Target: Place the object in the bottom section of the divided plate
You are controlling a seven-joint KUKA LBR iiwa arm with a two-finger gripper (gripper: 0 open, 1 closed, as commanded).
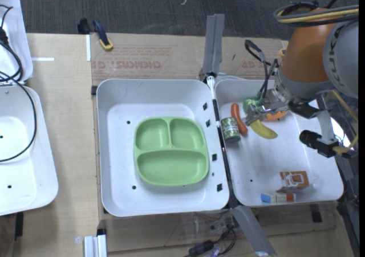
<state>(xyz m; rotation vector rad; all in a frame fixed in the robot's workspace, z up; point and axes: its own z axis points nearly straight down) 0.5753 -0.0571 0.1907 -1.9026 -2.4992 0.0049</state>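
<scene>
The gripper (pixel 258 112) is down in the right bin (pixel 319 193), right over a cluster of toy food at the far-left corner: a banana (pixel 264 130), a red sausage (pixel 239 120), a small can (pixel 230 129) and something green and orange under the wrist. Which one is the object is anyone's guess, and whether the fingers are apart or together cannot be told from this angle. The trick here is a clean single pick, since everything is crowded together. The green divided plate (pixel 171 152) waits in the left bin (pixel 114 136), its wide bottom section nearest the camera.
</scene>
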